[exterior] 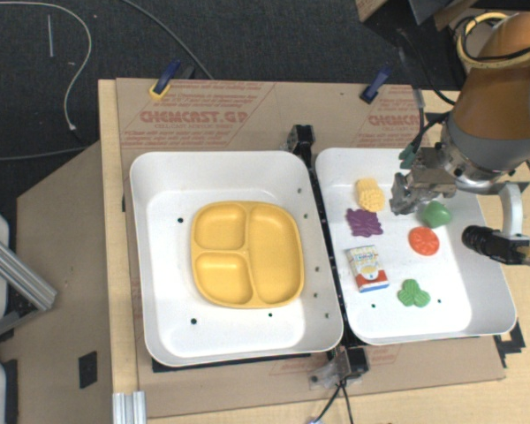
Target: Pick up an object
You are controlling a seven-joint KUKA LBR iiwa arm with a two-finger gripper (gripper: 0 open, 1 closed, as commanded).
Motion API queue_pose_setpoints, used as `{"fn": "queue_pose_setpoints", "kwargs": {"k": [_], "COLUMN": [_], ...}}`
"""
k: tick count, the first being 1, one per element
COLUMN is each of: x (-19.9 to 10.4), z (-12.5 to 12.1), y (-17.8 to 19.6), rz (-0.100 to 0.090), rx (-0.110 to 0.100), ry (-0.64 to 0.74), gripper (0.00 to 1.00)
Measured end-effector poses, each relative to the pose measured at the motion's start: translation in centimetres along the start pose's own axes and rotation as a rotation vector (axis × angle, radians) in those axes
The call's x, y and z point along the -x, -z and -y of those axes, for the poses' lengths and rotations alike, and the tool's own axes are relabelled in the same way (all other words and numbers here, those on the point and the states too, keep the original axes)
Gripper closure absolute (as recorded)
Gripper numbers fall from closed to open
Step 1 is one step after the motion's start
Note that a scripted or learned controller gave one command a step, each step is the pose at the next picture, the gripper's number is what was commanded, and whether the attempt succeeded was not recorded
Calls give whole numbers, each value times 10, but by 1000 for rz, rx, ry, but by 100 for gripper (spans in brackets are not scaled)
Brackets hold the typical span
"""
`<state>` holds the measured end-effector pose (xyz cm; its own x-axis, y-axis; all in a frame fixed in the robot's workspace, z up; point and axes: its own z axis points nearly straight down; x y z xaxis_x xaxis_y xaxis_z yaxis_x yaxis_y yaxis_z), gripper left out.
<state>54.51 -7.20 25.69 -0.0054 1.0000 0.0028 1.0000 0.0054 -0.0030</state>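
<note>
We see the gripper low in the right bin, jaws' state unclear, beside the green piece at its three o'clock, likely lining up; red piece waits at five.

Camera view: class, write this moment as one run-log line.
end effector: over right bin, beside green toy | grasp: none seen | tray: left bin

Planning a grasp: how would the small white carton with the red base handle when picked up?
The small white carton with the red base lies flat in the right white bin, so it probably won't roll. It looks boxy and light, possibly sliding on the smooth floor if nudged.
</note>
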Motion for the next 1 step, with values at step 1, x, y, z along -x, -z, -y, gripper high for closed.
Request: {"fn": "queue_pose_setpoints", "kwargs": {"k": [1], "x": [-60], "z": [-20], "y": [-3], "rz": [1], "rx": [6], "ry": [2], "gripper": [100]}}
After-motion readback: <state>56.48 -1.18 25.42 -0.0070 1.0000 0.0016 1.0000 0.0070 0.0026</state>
